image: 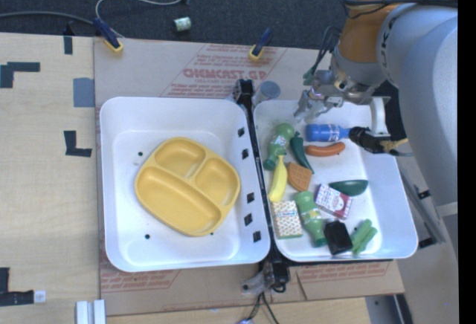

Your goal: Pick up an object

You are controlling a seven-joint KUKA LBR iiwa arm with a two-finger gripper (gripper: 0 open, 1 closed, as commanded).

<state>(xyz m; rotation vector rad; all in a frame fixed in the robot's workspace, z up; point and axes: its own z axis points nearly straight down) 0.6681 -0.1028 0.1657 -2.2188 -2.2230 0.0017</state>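
Glossy yellow plastic tray (pixel 187 185); smooth white bins (pixel 119 166).

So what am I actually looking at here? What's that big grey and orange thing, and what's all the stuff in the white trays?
One camera looks down from above the bench at a slant. The grey and orange thing is a robot arm reaching in from the right; its gripper hangs over the far end of the right bin. That bin holds toy food: a banana, a blue can, a red sausage, small boxes and green vegetables. The left bin holds a yellow divided plate. I see nothing held yet.
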